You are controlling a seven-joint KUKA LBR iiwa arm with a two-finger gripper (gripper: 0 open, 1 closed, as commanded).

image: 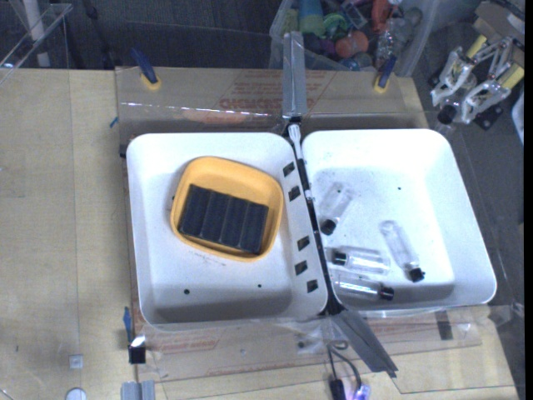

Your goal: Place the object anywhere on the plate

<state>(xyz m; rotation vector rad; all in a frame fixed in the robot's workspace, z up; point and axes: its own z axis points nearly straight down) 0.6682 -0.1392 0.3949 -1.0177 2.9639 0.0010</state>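
On the left side of the bench [58, 223], the left white bin [154, 248] is holding a yellow plate [231, 168] with rounded corners. A black ridged rectangular object [225, 217] is lying flat inside the plate, filling most of its floor and sitting slightly askew to the bin walls. The right white bin [466, 223] is holding four clear vials with black caps [400, 248], all lying on their sides near its front left. The two bins are touching along a central divider [300, 215] that is carrying black marks. Behind the bins, two blue clamps [148, 75] are gripping a cardboard sheet. A clear tub of coloured toys [350, 11] is standing further back. The state of the gripper cannot be told.
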